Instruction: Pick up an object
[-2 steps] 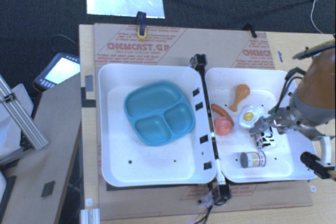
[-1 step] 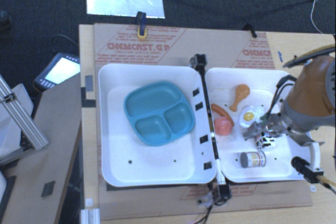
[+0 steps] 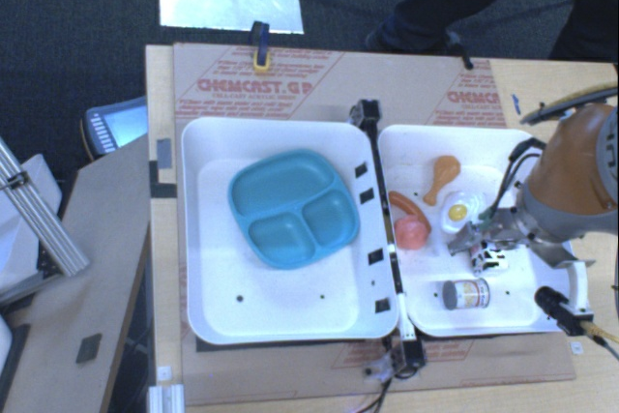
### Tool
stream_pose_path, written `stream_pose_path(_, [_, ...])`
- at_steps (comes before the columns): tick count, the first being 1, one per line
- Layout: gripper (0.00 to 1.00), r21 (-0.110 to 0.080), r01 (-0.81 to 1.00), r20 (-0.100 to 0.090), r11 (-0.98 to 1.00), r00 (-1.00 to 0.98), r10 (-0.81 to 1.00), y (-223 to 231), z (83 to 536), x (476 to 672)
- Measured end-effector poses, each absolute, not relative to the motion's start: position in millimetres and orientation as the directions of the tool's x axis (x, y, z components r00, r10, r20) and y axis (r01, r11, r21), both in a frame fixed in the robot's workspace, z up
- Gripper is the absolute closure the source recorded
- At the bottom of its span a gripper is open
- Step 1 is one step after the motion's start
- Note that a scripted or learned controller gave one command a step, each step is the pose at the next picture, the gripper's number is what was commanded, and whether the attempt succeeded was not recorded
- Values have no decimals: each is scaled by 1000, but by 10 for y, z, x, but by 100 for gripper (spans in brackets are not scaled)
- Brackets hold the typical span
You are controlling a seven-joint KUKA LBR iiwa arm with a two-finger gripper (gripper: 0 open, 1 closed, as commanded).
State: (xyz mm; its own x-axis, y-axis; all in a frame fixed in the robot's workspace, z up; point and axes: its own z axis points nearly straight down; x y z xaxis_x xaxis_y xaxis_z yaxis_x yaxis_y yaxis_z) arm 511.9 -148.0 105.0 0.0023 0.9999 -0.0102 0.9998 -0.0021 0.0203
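In the right bin (image 3: 522, 145) lie several toy items: a tan drumstick (image 3: 443, 175), an orange-red sausage (image 3: 407, 205), a pink round fruit (image 3: 413, 232), a fried egg (image 3: 458, 211) and a small jar (image 3: 466, 294) on its side. My gripper (image 3: 478, 243) hangs low over the bin's middle, just right of the egg and above the jar. A small black-and-white item (image 3: 490, 258) sits right under its tip; whether it is touched is unclear.
The left bin (image 3: 208, 305) holds a blue divided plate (image 3: 293, 207). A black ridge (image 3: 379, 208) with clips separates the two bins. The arm's orange band (image 3: 580, 164) looms over the right bin's right side. Cables run along the bench's front right edge.
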Motion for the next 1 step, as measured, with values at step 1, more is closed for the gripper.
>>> stream_pose_path(1, [100, 30, 1000, -15, -3, 4, 1000, -1494, 1175, 5146])
